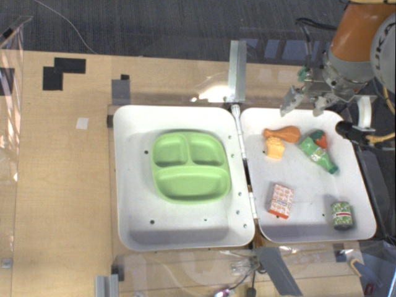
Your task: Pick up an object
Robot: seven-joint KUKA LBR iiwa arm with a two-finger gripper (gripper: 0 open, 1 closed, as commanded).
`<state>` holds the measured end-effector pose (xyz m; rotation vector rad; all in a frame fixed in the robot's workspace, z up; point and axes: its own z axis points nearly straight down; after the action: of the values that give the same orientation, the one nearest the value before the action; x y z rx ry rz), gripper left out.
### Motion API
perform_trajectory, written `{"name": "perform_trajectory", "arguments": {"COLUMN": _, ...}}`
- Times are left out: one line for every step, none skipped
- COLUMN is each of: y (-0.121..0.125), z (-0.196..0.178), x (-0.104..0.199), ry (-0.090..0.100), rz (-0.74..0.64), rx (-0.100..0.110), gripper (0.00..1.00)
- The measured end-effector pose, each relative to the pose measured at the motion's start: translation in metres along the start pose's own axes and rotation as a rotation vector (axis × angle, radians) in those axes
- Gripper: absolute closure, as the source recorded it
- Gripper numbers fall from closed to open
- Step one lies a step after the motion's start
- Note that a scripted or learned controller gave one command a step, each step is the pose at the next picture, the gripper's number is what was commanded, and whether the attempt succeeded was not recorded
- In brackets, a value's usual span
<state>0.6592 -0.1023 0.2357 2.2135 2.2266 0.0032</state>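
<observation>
5 items lie in the right bin (365, 184), below the pincer (305, 106), which hangs over the bin's far rim with fingers apart and nothing between them. Nearest is the orange drumstick (282, 132), just below and slightly left, its long axis running left-right.

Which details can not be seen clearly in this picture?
- Printed label on the small green can, camera view: too small to read.
- Print on the red and white carton: blurred.
- Grey arm with orange band: cut off by the top and right edges.
</observation>
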Motion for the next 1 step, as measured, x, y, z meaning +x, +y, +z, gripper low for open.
{"name": "perform_trajectory", "arguments": {"y": 0.0004, "z": 0.1394, "x": -0.0201, "ry": -0.001, "rz": -0.035, "rx": -0.004, "gripper": 0.0}}
